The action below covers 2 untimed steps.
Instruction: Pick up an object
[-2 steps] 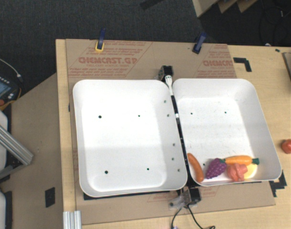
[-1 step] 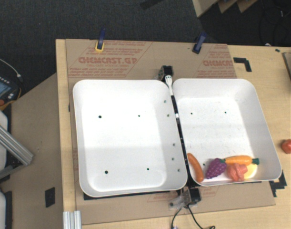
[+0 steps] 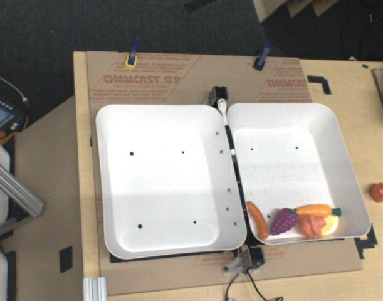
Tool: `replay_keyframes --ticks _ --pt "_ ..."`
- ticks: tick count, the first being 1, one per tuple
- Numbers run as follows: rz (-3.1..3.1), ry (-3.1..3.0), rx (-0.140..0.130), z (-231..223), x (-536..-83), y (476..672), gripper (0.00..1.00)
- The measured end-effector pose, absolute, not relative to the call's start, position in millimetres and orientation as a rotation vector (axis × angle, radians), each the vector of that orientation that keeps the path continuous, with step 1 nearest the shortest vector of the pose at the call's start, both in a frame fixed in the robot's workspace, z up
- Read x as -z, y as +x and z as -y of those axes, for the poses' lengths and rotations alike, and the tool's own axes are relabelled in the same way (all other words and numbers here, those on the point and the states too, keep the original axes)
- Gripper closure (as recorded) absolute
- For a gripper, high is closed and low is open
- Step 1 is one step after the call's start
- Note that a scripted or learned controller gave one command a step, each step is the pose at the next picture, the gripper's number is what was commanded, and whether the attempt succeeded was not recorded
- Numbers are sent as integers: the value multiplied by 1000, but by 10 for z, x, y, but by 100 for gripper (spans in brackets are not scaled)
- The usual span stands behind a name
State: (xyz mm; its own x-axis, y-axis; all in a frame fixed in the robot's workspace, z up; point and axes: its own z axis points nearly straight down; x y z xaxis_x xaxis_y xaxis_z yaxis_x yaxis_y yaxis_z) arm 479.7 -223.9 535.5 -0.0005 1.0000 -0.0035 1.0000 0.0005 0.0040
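On my feed, the left bin [image 3: 160, 174] is bare. The right bin [image 3: 291, 137] has its toys bunched at the near edge: a sausage [image 3: 257, 220], purple grapes [image 3: 283, 221], a red piece [image 3: 310, 226] and a carrot [image 3: 316, 211]. Nothing is lifted yet, so I judge the whole pick remains

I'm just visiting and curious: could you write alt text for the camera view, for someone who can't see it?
Two shallow white bins sit side by side on a brown cardboard-covered bench. In the near corner of the right bin cluster small toy foods: an orange sausage-shaped piece, a purple grape bunch, an orange carrot and a red piece. The left bin lies beside it.
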Motion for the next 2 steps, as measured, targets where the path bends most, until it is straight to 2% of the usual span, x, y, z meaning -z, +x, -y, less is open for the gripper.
replay_keyframes --ticks 2 --pt "-2218 2217 -1 2239 -5355 4797 100"
